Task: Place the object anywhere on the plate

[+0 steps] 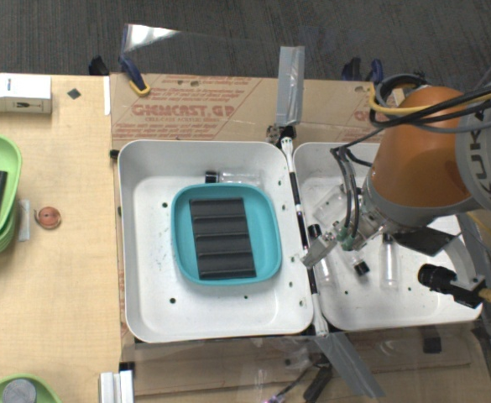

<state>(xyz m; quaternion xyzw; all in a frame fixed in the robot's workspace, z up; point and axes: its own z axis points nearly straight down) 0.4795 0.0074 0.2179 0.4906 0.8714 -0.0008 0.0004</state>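
Observation:
A teal square plate point(267, 230) lies in the middle of the left white bin point(144, 250). On it rests a black ribbed rectangular block point(221, 238), covering most of the plate's centre. My gripper point(333, 242) hangs low over the left part of the right bin point(379, 309), close to the divider between the bins and to the right of the plate. The orange wrist band and grey arm hide much of the right bin. I see nothing clearly between the fingers.
A small clear tube with a black end point(224, 176) lies at the back of the left bin. In the right bin are a clear tube point(389, 269) and a small black piece point(360, 267). Green dishes point(2, 200) sit at the bench's far left.

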